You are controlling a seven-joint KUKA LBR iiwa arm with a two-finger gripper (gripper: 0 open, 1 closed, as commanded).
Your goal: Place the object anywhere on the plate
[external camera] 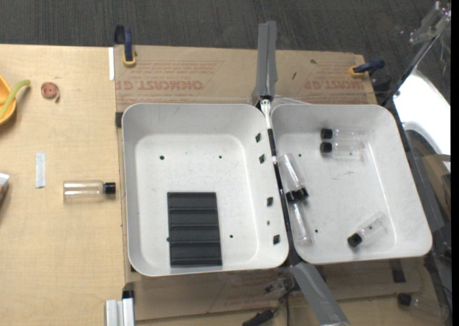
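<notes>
Gripper: whether it is apart, together or clamped on anything cannot be told from this view, so I log no grasp. Left bin (136, 174) holds the plate (193, 229), a dark ribbed rectangle lying flat near the front wall, somewhat left of centre; its surface is bare. Candidate objects are all clear vials with black caps in the right bin (401, 174). Two short vials (343, 142) lie side by side, touching or nearly so, toward the back wall, caps pointing left. A long tube (290, 171) lies along the left wall, with a black cap or clip (296, 193) at its near end and a second tube (301, 226) continuing toward the front-left corner. One more short vial (367, 231) lies tilted near the front wall, well apart from the others. Which of these is the intended object cannot be told. A further vial (86, 189) lies on the bench outside the bins, near the left bin's left wall. Judgement: the task is at the start, pick step not yet done. Next move calls for a descent onto one vial in the right bin; the lone one near the front wall looks easiest, since it is clear of walls and neighbours. The tubes hugging the left wall leave little room. Then a lift over the shared walls and a release above the plate.
</notes>
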